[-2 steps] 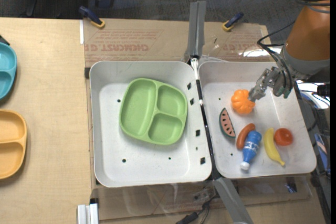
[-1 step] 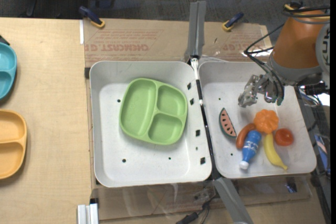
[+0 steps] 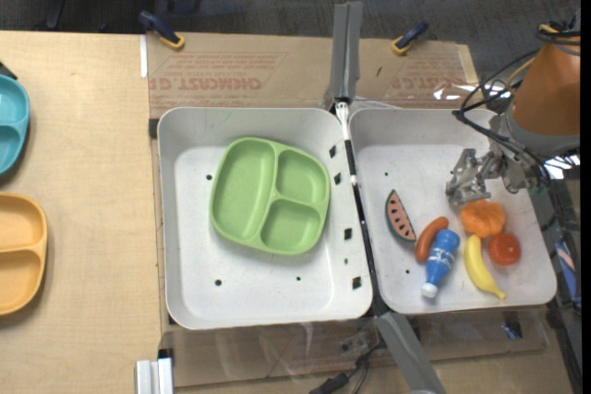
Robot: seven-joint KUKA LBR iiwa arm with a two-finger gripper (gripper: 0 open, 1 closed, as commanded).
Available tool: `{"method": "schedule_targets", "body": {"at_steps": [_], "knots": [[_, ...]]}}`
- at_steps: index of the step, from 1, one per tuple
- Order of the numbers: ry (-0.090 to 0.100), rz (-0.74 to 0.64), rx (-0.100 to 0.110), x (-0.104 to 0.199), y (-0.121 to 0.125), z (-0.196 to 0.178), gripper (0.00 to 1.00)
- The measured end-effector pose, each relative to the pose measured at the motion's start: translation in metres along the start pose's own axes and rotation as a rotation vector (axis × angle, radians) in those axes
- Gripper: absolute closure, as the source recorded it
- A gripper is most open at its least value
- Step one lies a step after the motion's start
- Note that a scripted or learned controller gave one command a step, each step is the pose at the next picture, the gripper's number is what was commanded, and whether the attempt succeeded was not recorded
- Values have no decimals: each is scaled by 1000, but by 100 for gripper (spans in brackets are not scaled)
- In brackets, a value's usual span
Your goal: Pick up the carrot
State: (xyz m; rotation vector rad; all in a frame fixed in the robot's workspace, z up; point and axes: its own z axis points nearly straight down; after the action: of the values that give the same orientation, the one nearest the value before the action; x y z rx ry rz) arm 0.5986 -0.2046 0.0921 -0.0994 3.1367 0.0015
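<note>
The carrot (image 3: 429, 238) is a short orange-red stick lying at a slant in the right bin (image 3: 406, 138), between a watermelon slice (image 3: 400, 216) and a blue bottle (image 3: 440, 261). My gripper (image 3: 468, 183) hangs over the same bin, up and to the right of the carrot and apart from it. It sits just above a lumpy orange piece (image 3: 483, 217). Nothing shows in its grasp.
A banana (image 3: 480, 266) and a small red round fruit (image 3: 504, 248) lie at the right bin's front right. The left bin (image 3: 185, 281) holds a green divided plate (image 3: 271, 195). Teal (image 3: 11, 134) and orange (image 3: 18, 254) plates rest on the bench at far left.
</note>
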Motion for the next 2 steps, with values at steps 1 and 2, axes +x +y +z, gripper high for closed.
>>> {"method": "schedule_targets", "body": {"at_steps": [1, 2], "knots": [[-2, -722, -1, 3, -16, -35, 100], [-2, -723, -1, 4, -16, -34, 0]]}}
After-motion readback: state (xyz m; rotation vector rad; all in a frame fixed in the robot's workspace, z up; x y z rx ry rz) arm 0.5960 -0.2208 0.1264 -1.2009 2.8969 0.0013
